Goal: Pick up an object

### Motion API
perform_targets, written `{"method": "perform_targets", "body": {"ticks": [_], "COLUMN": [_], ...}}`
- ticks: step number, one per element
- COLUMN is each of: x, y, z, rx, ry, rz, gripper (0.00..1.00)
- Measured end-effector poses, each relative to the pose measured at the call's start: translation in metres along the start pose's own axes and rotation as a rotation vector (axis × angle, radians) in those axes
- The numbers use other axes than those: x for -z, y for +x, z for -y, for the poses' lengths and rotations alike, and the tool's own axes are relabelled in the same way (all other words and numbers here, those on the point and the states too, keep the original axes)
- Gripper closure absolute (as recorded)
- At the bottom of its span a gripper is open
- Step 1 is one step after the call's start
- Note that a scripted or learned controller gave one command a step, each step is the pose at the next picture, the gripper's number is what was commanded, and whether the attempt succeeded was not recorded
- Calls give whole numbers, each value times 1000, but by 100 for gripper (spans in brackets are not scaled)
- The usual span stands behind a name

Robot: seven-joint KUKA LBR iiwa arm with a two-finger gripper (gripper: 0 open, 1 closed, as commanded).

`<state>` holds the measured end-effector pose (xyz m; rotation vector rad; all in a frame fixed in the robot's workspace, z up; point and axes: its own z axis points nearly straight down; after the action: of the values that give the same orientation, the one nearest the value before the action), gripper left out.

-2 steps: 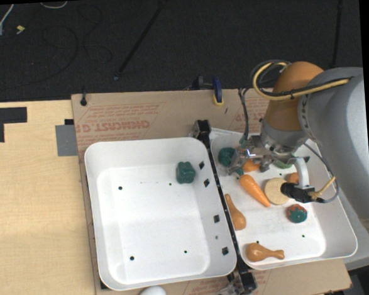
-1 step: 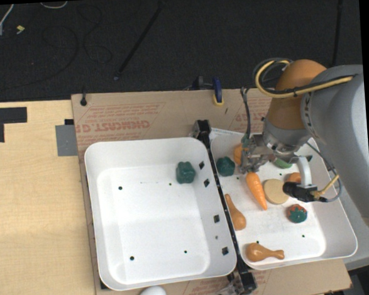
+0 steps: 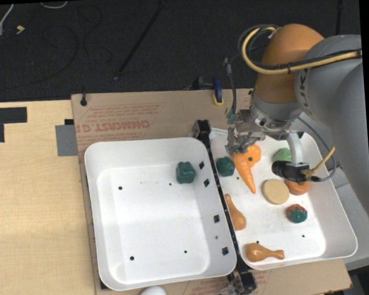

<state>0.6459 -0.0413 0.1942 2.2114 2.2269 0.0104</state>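
The gripper (image 3: 240,143) hangs over the top of the carrot (image 3: 246,166) in the right bin (image 3: 339,227); whether its fingers grip the carrot cannot be told. Beside the carrot: a green lump (image 3: 225,167), a tan disc (image 3: 276,191).

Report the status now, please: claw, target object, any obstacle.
Claw low in right bin, at carrot top end; grip state unclear. Carrot lies on bin floor. Dark green piece close beside carrot, near bin divider.
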Motion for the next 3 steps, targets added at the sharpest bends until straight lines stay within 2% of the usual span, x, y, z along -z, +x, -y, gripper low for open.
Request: {"method": "perform_targets", "body": {"ticks": [1,2,3], "x": [27,26,58], "y": [79,135,213], "z": [13,40,10], "rx": [1,-1,0], "ry": [7,13,5], "rz": [0,0,1], "gripper": [100,100,100]}}
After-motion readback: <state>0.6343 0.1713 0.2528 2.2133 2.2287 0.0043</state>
